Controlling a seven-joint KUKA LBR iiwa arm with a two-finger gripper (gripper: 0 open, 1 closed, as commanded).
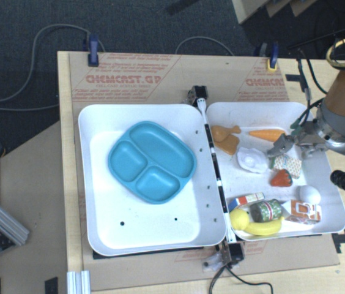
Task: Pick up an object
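The right bin (221, 112) holds several objects: an orange carrot (266, 135), a brown toy (224, 138), a white lid (251, 160), a patterned cloth piece (287, 163), a red strawberry (281, 177), a white ball (309, 195), an orange-and-white box (304, 211), a dark green can (265, 211), a yellow banana (255, 226) and a red-white-blue packet (246, 199). My gripper (295, 148) hangs low over the bin's right middle, just above the patterned piece and right of the carrot. Its fingers stand open with nothing between them.
The left bin (93, 164) carries a blue divided plate (151, 162). A black clip (198, 94) sits at the back where the bins meet. Cables run along the bench's far edge and past the arm on the right.
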